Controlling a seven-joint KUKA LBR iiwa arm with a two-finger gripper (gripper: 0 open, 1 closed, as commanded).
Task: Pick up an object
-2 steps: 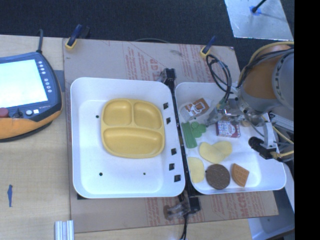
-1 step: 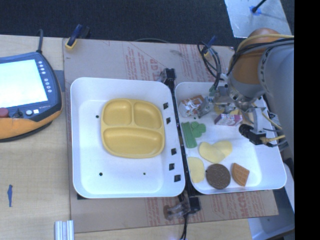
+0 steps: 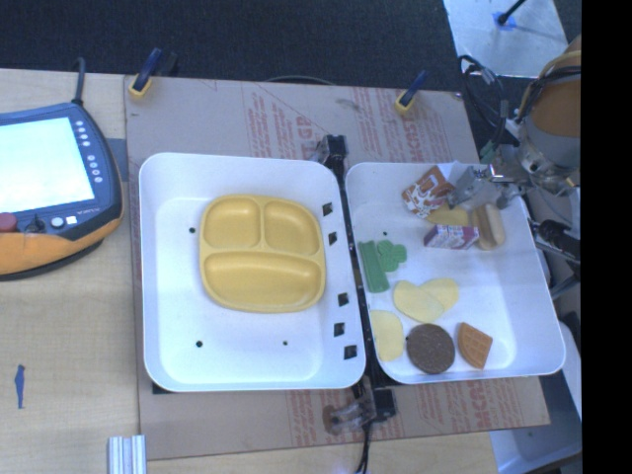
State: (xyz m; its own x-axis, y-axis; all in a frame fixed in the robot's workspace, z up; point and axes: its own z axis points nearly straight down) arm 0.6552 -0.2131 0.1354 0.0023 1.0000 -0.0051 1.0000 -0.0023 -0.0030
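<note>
My gripper (image 3: pixel 474 183) hangs over the far part of the right bin (image 3: pixel 533 294), reaching in from the right edge. Just left of it lies a brown-and-white packet (image 3: pixel 427 194). Below it sit a small yellow piece (image 3: pixel 449 216), a red-and-white packet (image 3: pixel 452 237) and a tan roll (image 3: pixel 491 227). Nearer the front lie a green item (image 3: pixel 379 263), pale yellow pieces (image 3: pixel 425 299), a brown round cookie (image 3: pixel 431 348) and an orange wedge (image 3: pixel 474 345). I see nothing clearly held.
The left bin (image 3: pixel 168 265) holds a yellow divided plate (image 3: pixel 263 253). A control pendant (image 3: pixel 49 186) lies at the far left of the bench. Cables and the arm's base crowd the right edge (image 3: pixel 553 117).
</note>
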